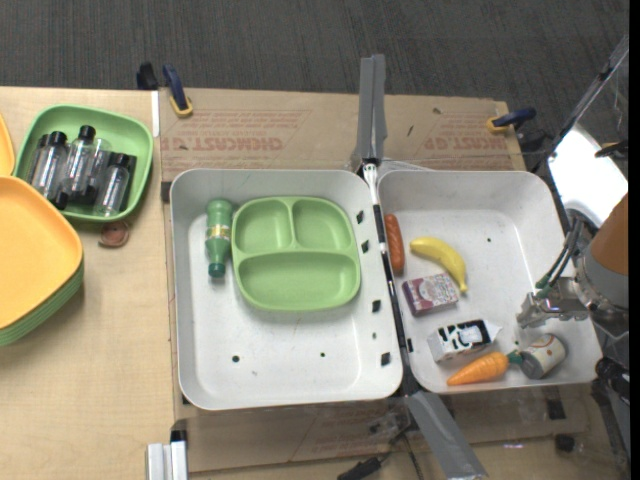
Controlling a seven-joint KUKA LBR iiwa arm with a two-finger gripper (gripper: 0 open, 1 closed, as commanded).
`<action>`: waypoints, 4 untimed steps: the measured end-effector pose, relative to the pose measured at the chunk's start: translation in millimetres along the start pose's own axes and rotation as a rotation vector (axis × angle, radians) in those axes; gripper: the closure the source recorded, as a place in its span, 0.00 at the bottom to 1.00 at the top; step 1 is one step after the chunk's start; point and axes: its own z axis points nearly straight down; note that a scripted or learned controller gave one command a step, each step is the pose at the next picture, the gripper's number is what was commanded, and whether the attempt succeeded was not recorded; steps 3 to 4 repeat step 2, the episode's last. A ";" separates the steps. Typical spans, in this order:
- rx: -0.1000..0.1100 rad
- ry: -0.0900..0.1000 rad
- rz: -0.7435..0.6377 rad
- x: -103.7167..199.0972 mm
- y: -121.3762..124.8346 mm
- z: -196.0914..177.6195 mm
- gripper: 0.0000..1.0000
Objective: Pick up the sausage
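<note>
The jaws (545,308) hung at the right bin's (500,193) right side, and I could not tell whether they were apart or together. The sausage (395,243) lay well to their left, against that bin's left wall, beside the banana (442,260). A good grasp would probably close across its narrow width, clear of the wall.

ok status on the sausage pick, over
Gripper at right bin's right side, near the can. Sausage untouched against that bin's left wall. Banana beside it, nothing on top.
</note>
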 end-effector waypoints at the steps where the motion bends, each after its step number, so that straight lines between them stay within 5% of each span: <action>1: -0.002 -0.003 -0.103 6.9 110.1 -55.4 1.00; 2: -0.002 -0.002 -0.282 -6.7 86.0 -23.1 1.00; 4: -0.002 -0.002 -0.282 -6.7 86.0 -23.1 1.00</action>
